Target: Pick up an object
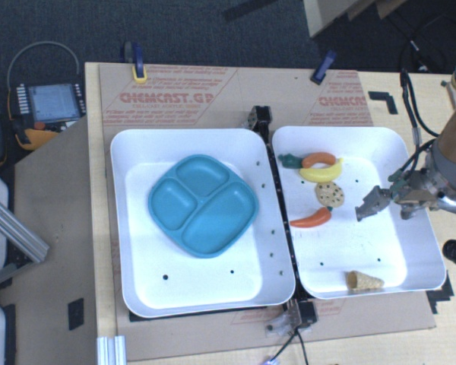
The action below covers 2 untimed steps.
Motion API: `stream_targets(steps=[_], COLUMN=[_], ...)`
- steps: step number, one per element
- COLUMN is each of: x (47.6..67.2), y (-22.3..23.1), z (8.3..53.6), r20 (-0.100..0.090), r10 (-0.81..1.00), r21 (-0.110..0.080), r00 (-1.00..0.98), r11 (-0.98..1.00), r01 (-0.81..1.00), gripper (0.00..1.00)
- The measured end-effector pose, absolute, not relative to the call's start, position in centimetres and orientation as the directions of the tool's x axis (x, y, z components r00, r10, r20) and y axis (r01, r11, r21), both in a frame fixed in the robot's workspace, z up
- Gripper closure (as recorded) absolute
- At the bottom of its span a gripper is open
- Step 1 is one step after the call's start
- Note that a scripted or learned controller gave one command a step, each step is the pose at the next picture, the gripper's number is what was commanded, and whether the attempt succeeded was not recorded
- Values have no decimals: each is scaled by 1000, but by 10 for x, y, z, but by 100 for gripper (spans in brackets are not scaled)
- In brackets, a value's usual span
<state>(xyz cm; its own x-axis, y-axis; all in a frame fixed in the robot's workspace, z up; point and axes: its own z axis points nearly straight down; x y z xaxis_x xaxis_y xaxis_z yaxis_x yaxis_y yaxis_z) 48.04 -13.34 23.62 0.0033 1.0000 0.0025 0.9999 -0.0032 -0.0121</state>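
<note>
In the right bin (pixel 418 272) lie several toy foods. An orange carrot with a green top (pixel 316 159) curls around a yellow banana (pixel 321 175) near the far left corner. Below them sit a round speckled cookie (pixel 330 195) and a red chili (pixel 310 219). A tan wedge of bread (pixel 363 281) rests by the near wall. My gripper (pixel 387 205) hangs over the right half of this bin, to the right of the cookie and apart from it. Its fingers are open with nothing between them.
The left bin (pixel 137 280) holds a blue divided plate (pixel 204 204). A black divider with clamps runs between the bins (pixel 277 204). Cables and the arm body (pixel 448 166) stand at the right edge.
</note>
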Motion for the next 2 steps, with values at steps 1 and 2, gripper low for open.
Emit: stream_targets(steps=[1, 2], x=[483, 492], y=[-133, -136], z=[241, 186], r20=[0, 2], r10=[1000, 1000], r21=[-1, -7], r00=[0, 1], r11=[0, -1], r01=[1000, 1000], gripper=[0, 0])
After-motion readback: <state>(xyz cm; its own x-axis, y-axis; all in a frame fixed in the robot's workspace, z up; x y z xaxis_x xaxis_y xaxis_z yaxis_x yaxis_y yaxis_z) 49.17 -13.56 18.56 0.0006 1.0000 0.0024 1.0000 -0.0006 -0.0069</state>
